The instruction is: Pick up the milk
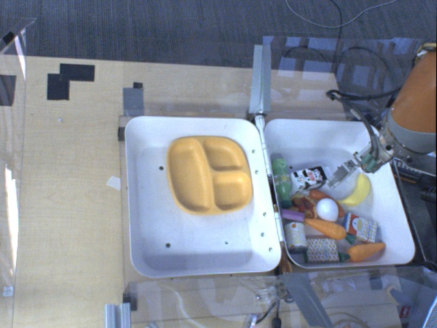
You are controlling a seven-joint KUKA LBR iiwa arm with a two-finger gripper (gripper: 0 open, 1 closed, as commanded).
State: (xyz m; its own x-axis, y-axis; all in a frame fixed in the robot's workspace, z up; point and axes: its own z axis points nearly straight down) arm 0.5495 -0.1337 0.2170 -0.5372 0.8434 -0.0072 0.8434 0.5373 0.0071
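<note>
The milk (308, 178) is a small white carton with black cow patches. It lies on its side in the right bin (307, 137), near the middle and among other food items. My gripper (341, 174) reaches in from the right and hangs low just to the right of the carton, close to its end. Nothing shows in its grasp. The arm's orange band (416, 98) is at the right edge above the bin.
A banana (358, 191) lies right under the gripper. A white egg (328, 208), a carrot (326, 228), a green bottle (279, 171), a can (295, 235) and small boxes crowd the bin's front half. The left bin (147, 203) holds a yellow divided plate (208, 173).
</note>
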